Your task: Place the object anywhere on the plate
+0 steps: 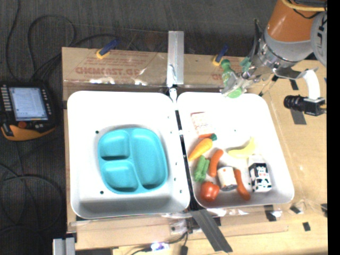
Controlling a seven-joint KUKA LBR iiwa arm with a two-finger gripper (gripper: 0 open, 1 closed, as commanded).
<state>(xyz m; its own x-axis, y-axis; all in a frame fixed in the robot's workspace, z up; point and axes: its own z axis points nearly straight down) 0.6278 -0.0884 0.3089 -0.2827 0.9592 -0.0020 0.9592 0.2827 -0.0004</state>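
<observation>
Turquoise plate [131,160] in the left bin [79,142] bears nothing, the toy foods [220,166] lie in the right bin [273,142], and the gripper [236,84], its grip state indiscernible, hovers at that bin's far rim; placement remains undone.

Plate [130,160]: turquoise blue, plain. Two bins [79,142]: white. Toy carrot [200,147]: orange with green top. Banana piece [241,149]: pale yellow. Tomato [209,191]: red. Pepper-like piece [202,169]: green. Small carton [260,177]: white with black cow patches. Arm [295,15]: grey with orange band. Bench [303,158]: tan.
</observation>
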